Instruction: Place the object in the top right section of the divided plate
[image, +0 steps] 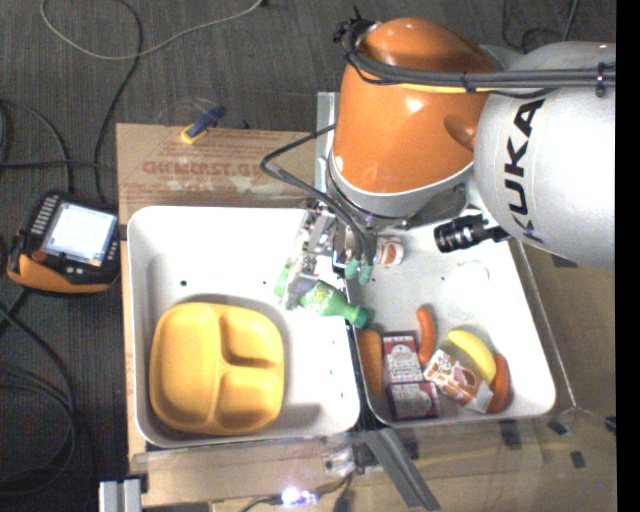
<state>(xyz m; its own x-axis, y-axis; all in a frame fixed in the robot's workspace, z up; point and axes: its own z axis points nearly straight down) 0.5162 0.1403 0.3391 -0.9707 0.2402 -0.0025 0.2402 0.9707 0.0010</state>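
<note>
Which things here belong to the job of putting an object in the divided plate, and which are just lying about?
Belong to the job:
yellow plate
claw
green bottle at the claw

Just lying about:
banana
sausages, one at
red boxes, one at
handheld screen beside the bench

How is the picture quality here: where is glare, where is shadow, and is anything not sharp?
Camera view: strong glare on the orange band and the white arm link; a soft shadow lies on the left bin beside the yellow divided plate; the gripper and the green object by it look soft and cluttered, so fine detail is unclear; the floor at the corners is dark.
</note>
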